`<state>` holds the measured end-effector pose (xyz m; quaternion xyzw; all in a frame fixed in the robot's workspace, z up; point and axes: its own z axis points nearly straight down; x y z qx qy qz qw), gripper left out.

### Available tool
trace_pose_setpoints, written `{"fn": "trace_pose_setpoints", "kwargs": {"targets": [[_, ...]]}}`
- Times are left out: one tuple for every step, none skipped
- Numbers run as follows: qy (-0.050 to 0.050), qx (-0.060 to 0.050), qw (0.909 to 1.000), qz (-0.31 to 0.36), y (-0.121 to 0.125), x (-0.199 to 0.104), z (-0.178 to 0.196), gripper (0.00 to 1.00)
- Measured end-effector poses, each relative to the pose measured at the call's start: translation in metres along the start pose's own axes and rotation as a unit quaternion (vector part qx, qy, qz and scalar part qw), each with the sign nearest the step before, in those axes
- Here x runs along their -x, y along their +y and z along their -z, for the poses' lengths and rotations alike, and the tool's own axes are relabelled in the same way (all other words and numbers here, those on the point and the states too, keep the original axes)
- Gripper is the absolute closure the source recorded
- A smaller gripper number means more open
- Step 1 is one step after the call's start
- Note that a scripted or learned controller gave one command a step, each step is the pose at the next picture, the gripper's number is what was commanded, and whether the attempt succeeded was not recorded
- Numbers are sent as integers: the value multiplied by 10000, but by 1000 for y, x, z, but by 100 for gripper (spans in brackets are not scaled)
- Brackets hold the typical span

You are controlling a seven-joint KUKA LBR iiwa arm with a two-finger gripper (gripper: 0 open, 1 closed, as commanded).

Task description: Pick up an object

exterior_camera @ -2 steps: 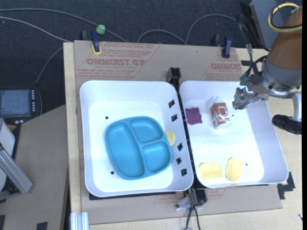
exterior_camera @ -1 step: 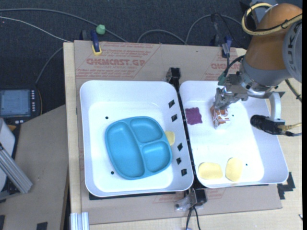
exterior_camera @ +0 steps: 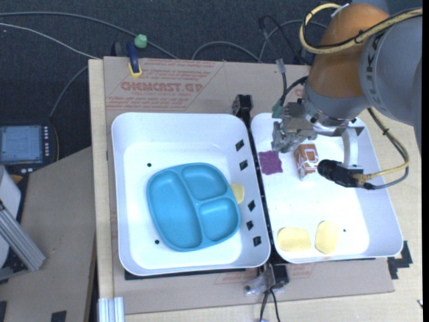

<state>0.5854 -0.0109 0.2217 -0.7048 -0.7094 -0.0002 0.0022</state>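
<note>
So over on the far left there's a little monitor sitting off the bench, and a green-knobbed clamp at the back edge of the cardboard sheet that says CHEMCAST on it. The left bin has a blue divided plate lying flat in the middle, with a small pale yellow piece tucked right against the plate's right edge. Moving into the right bin, there's a purple scrap near the divider side, then a small orange-and-white carton just beside it, lying tilted. Two pale yellow lumps sit side by side near the front wall of that bin, well apart from the carton. The gripper is down in the back part of the right bin, right above the gap between the purple scrap and the carton, close to both. Honestly can't tell from here how wide it's open or whether it's got anything. The arm comes in from the right.
</note>
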Motion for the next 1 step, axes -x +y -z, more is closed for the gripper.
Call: {"fn": "trace_pose_setpoints", "kwargs": {"targets": [[-1,24,10000,7,22,-62,3,100]]}}
